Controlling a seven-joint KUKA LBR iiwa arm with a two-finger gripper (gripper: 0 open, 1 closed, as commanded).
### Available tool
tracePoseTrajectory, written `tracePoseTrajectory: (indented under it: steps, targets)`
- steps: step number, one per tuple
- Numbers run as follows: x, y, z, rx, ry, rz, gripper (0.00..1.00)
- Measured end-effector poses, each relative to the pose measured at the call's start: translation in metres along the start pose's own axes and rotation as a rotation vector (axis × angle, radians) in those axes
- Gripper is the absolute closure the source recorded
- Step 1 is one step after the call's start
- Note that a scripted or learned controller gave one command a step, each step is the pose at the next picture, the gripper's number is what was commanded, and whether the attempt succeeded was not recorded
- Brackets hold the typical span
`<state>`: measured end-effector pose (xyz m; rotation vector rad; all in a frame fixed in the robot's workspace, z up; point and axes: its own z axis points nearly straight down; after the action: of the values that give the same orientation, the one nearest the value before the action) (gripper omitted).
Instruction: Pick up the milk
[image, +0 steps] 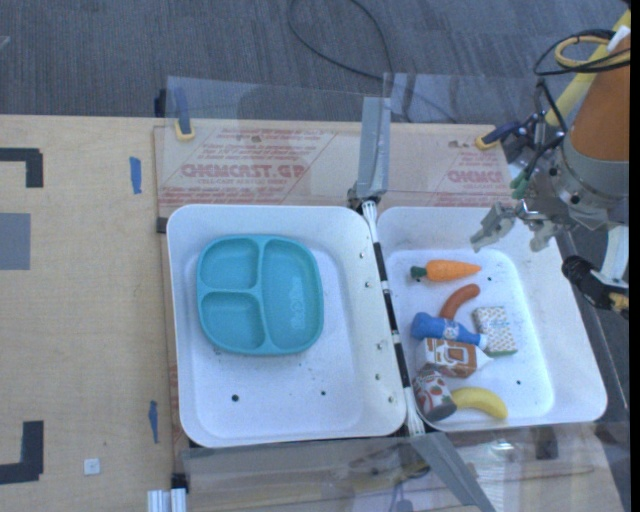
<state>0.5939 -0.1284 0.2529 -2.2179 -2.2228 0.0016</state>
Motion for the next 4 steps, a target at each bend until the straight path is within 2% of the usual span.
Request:
tracePoseTrajectory:
  steps: [1, 2, 3, 4]
  targets:
    - [-0.020, -0.046, 0.125, -0.005, -0.001, -0.323, 0.00]
    - [0.006, -0.086, 0.149, -0.018, -0.009, -0.355, 0.00]
    - [0.000, -0.012, 0.158, -0.020, -0.012, -0.531, 0.00]
    - [-0.016, -0.083, 0.157, -0.031, -0.019, -0.599, 0.00]
